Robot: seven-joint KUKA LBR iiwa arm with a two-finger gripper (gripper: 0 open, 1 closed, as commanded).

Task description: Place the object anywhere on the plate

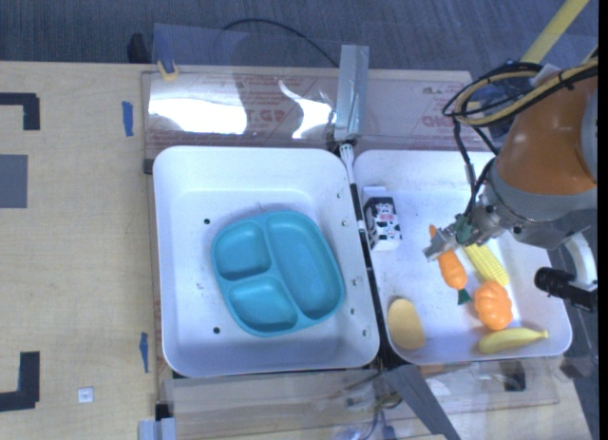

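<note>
Left bin (180, 239), shallow white plastic: light-blue three-compartment plastic plate (275, 272) at frame centre-left, smooth, bare. Right bin (418, 181): small black-and-white carton (382, 220), yellow rounded piece (406, 322), orange toy carrot (453, 268), ribbed yellow corn cob (486, 260), orange round fruit (493, 305), yellow banana (511, 338). My gripper (454, 237) low over carrot's top end; cannot tell opening or hold. Advice: centre on carrot, confirm hold before lifting toward plate.

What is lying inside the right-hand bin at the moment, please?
The right bin holds a carrot, corn, an orange, a banana, a yellow piece and a small carton. The arm covers its far right side.
</note>
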